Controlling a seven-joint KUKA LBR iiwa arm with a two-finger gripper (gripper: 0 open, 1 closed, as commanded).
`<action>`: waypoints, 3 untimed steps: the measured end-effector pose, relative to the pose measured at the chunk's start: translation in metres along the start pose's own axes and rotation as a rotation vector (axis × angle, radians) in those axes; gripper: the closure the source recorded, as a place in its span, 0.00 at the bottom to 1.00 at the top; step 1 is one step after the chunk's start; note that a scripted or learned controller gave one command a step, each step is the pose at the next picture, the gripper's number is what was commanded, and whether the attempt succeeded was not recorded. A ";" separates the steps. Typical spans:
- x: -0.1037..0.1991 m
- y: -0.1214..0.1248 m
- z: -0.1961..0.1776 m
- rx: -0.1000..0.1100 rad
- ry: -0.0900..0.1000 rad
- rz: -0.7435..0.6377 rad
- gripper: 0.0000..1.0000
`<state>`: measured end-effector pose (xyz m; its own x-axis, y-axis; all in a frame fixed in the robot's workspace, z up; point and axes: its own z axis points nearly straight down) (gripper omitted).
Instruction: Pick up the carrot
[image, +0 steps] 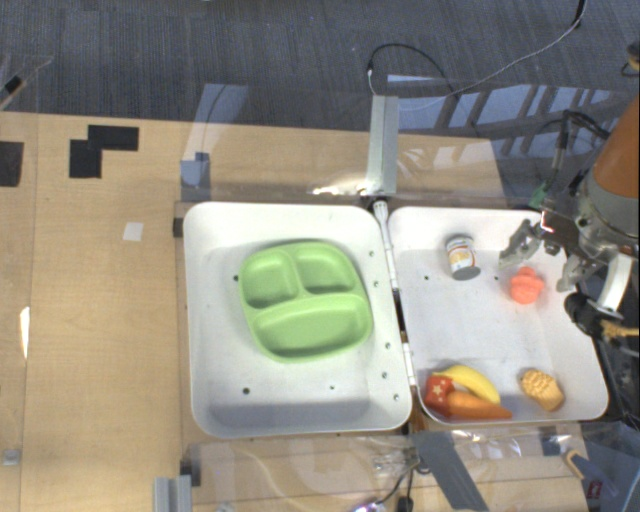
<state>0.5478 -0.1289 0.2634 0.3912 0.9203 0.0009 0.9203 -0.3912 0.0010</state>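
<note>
Camera view: your carrot (478, 405) lies in the right bin's (480, 310) near-left corner, touching a banana (472, 382). It looks light, stiff (probably smooth); grip mid-length. Gripper (548, 248) state: cannot tell.

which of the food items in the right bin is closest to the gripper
The round orange-pink fruit, lying alone just under the gripper; the banana, carrot and bread-like piece sit along the bin's near edge.

a wooden bench (90, 300) bears two white bins (215, 400) side by side.
</note>
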 end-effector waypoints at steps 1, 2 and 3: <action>-0.020 0.032 -0.005 -0.001 -0.001 0.280 0.00; -0.003 -0.011 -0.123 -0.003 0.001 0.661 0.00; -0.017 -0.048 -0.168 -0.003 0.000 0.959 0.00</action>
<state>0.4969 -0.1256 0.4313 0.9781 0.2082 0.0029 0.2081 -0.9781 0.0020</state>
